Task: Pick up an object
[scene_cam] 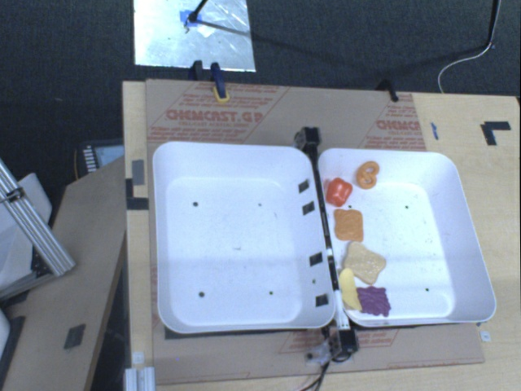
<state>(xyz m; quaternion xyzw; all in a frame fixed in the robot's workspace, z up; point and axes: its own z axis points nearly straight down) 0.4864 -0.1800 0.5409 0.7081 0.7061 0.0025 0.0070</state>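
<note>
Six small toy foods lie in the right bin (456,218), crowded against the black divider (321,226) between the bins — likely pushed or dropped there. From the divider's far end to its near end: orange pretzel (368,174), glossy red pepper (339,191), flat orange square (348,225), tan bread slice (364,262), yellow banana (348,289), knobbly purple grape bunch (374,300). The left bin (236,235) is smooth white plastic. Claw state: cannot tell. Nothing is picked yet.

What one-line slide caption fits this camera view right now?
Six toy foods, from pretzel to purple grapes, line the right bin's left side beside the left bin.
</note>
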